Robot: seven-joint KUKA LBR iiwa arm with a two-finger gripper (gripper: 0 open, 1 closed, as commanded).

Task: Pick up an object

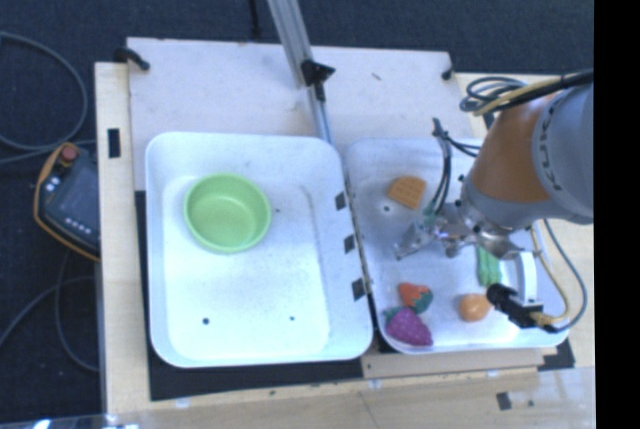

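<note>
Landmark: right bin (372, 162), shallow, white, the nearer of the two to the arm.

1. Arm (535, 157): grey with an orange band, entering from the right and bending down over the right bin's far-right part.
2. Gripper (408, 245): metal, low over the middle of the right bin. Whether the fingers are apart or closed cannot be told (they are small and blur against the white floor), and nothing can be seen between them.
3. Orange block (407, 191): lying in the right bin's far half, just beyond the gripper and apart from it.
4. Red strawberry-like toy (415, 296): in the right bin's near half, on the near side of the gripper.
5. Purple grape-like toy (408, 327): at the right bin's near rim, touching or just beside the red toy.
6. Small orange ball (474, 307): in the right bin's near half, to the right of the red toy, well apart from it.
7. Green piece (487, 267): in the right bin, partly hidden under the wrist (kind unclear).
8. Left bin (300, 337): white, touching the right bin's left edge.
9. Green bowl (228, 212): upright in the left bin, well apart from the right bin.
</note>
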